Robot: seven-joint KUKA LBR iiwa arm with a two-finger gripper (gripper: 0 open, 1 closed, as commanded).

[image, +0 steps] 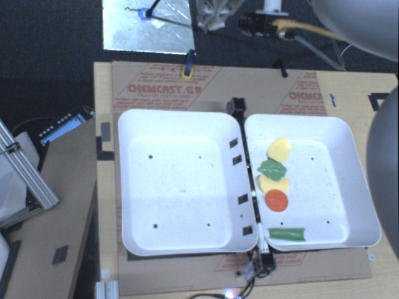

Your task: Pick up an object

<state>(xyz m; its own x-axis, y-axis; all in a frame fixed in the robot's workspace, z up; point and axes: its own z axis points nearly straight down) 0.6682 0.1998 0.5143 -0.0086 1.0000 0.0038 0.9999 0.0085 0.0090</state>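
In the right bin point(353, 143) lies an orange disc point(277, 200), well apart from the gripper point(213, 10), whose state is unclear.

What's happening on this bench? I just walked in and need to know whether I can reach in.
Nothing is being handled at this moment. The right bin holds a row of small items along its left side: a yellow piece, a green leafy piece, another yellow piece, an orange-red round piece and a green strip. All lie loose, ungrasped. The grey arm looms at the right edge, and the pick has not yet begun.
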